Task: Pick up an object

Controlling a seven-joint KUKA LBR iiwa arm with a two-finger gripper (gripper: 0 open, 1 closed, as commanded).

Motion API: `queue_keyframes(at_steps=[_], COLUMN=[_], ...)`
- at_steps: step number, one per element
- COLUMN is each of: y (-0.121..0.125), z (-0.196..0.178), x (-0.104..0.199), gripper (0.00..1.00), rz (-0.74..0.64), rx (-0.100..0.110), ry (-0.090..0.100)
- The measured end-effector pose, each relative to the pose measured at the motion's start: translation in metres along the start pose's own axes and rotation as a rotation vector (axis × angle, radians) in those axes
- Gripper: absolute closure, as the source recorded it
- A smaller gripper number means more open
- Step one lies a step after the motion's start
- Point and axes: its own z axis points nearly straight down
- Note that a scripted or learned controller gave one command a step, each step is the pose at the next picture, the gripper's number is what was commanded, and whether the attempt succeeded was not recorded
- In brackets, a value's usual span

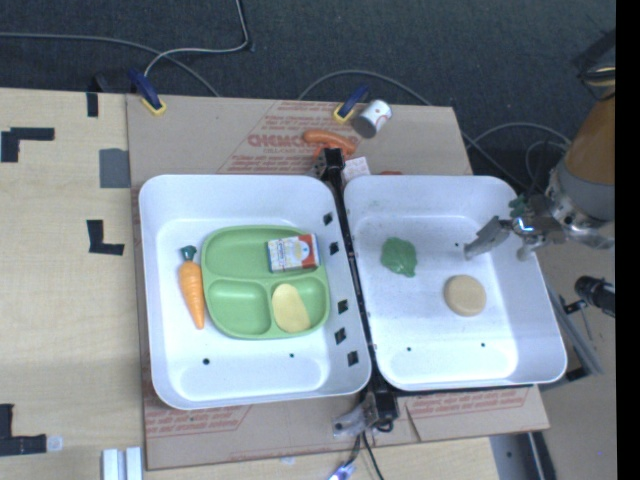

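Two objects lie in the right bin (pixel 430 368): a green leafy piece (pixel 399 257) left of centre and a tan round disc (pixel 465 295) to its right. My gripper (pixel 506 240) hangs over the bin's right side, just above and right of the tan disc, with its two fingers spread apart and nothing between them. In the left bin (pixel 240 383) sits a green divided plate (pixel 262 280) carrying a small boxed item (pixel 291 253) and a yellow piece (pixel 291 309). An orange carrot (pixel 192 291) lies beside the plate's left edge.
Both bins rest on a cardboard sheet (pixel 200 138) over the wooden bench. Clamps and a small white roll (pixel 372 118) sit at the cardboard's far edge. Cables run behind the bins and at the right.
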Motion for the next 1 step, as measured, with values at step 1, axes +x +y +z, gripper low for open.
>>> queue_keyframes(at_steps=[1], y=[-0.0111], z=[0.0623], x=[0.0031], gripper=[0.0], rz=[-0.001], rx=[0.002], ry=[0.001])
